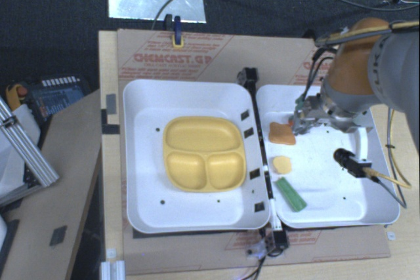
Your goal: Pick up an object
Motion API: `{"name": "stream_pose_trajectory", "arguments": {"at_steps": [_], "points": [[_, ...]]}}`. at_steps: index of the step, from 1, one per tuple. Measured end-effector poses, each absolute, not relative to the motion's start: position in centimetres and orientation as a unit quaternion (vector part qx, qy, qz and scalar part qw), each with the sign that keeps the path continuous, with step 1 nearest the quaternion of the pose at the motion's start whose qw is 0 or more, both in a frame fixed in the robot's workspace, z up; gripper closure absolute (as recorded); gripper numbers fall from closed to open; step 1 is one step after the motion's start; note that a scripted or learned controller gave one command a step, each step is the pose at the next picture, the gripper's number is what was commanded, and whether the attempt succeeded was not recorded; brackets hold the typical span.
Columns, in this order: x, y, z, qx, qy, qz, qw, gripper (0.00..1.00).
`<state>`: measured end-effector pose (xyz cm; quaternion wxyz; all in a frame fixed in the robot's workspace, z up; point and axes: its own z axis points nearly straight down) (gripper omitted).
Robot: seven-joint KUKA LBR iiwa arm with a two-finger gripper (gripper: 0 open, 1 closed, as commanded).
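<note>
Dark carpet all round, then the bench with cardboard under both bins. Left bin (141, 141) has a yellow divided tray (202, 153) sitting dead centre, loads of bare floor around it.

Right bin (328, 197) has the small stuff, all hugging the wall by the divider: an orange chunk (282, 134) at about 10 o'clock, a pale round piece (282, 165) at 9, and a green stick (290, 194) at 7.

The gripper (302, 120) is just beside the orange chunk, on its 2 o'clock side. Honestly can't tell if it's open or closed from here.

My guess is the chunk is light, stiff toy plastic and a bit slippery, so pinch it across the narrow middle. The wall at 9 o'clock is tight; plenty of room from 3 to 5.
</note>
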<state>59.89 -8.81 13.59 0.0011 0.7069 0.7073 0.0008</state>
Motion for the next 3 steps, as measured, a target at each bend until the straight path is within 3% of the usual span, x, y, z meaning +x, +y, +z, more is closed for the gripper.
{"name": "stream_pose_trajectory", "arguments": {"at_steps": [1,3], "points": [[59.3,-8.8,19.8,0.706,0.708,0.0019,0.002,1.00],[60.4,-9.1,27.7,0.706,0.709,0.0017,0.002,1.00]]}}
